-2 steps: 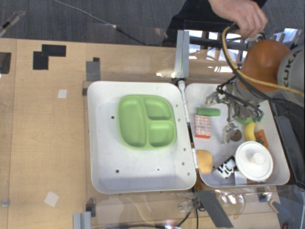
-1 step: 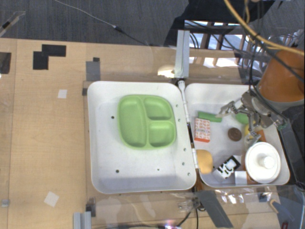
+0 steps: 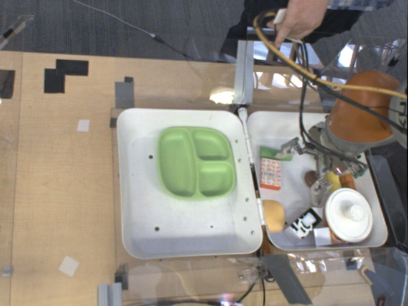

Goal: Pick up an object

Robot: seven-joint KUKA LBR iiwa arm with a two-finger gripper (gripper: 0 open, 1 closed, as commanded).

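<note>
We see the claw (image 3: 331, 171) hanging low over the right bin (image 3: 287, 123), under the grey wrist with its orange band (image 3: 361, 107). The metal parts beneath the wrist blur together with the things below them, so we cannot tell how the claw stands, nor whether anything sits in it.

The things to pick lie crowded in that right bin. Just beside the claw's tip, toward the bin's near right corner, stands a white lidded cup (image 3: 347, 214), and between cup and claw we make out a small yellow piece (image 3: 333, 182) and an orange piece (image 3: 347, 181), both partly hidden. A brown round thing (image 3: 310, 178) lies just left of the claw. Further left, near the wall shared by the bins, a pink-and-white printed packet (image 3: 271, 173) lies flat, with a green item (image 3: 273, 153) touching its upper end. Near the front wall a yellow-orange ball (image 3: 274, 215) rests beside a small black-and-white item (image 3: 305, 222).

The left bin (image 3: 137, 171) holds a green divided plate (image 3: 195, 162), well apart from the claw. Both bins sit on the wooden desk (image 3: 57, 171). At the top a person's hand (image 3: 305, 10) grips a yellow cable (image 3: 299, 64) that runs down toward the arm.
</note>
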